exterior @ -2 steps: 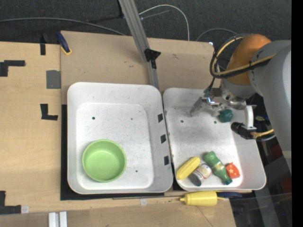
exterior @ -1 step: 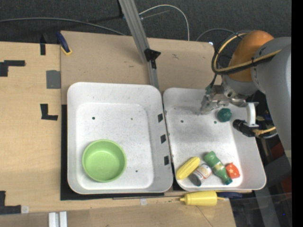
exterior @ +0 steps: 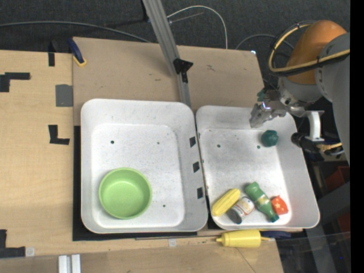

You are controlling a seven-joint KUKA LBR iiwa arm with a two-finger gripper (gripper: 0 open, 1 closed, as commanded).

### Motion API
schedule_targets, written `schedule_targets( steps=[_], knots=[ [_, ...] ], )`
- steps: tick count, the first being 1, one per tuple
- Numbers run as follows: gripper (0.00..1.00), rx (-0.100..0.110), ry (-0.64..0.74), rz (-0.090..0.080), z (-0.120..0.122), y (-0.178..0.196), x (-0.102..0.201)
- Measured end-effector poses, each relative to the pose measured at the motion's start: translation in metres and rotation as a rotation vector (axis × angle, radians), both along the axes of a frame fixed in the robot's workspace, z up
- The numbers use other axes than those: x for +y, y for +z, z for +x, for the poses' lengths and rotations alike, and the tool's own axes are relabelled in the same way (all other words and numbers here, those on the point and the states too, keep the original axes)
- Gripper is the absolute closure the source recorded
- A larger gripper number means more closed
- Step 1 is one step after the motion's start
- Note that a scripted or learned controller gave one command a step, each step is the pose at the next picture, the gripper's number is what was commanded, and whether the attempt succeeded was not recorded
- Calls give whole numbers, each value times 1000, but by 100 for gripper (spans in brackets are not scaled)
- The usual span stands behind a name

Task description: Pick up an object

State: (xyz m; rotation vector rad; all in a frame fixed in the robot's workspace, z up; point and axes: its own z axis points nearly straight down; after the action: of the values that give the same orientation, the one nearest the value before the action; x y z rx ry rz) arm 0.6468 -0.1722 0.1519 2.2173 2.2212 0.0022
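Closest to me, a yellow bottle lies on its side on the bench, just outside the front edge of the right bin. Just inside that bin, along its front wall, a small bunch of things lies close together: a yellow corn cob, a little can right beside it, a green bottle lying tilted, and a small orange and red thing next to the bottle's end. The corn and the can look like they touch. In the left bin, a light green bowl sits right side up in the front left corner, and the floor of that bin has small dark specks on it. Farther back in the right bin, a small dark green ball rests by itself near the right wall, well apart from the bunch at the front. Just behind and a bit to the left of the ball, the gripper hangs over the back rim of the right bin. It is close to the ball, and nothing sits between its fingers. I cannot tell from here if the claw is spread or pressed together. Behind it, the grey arm with its orange band comes in from the right. A thin grey pole slants across the back of the bench.
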Motion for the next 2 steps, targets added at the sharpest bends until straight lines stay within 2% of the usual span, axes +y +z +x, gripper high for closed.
schedule_targets(
  steps=[2],
  knots=[
    [100,-2,0,-1,8,101,-6]
  ],
)
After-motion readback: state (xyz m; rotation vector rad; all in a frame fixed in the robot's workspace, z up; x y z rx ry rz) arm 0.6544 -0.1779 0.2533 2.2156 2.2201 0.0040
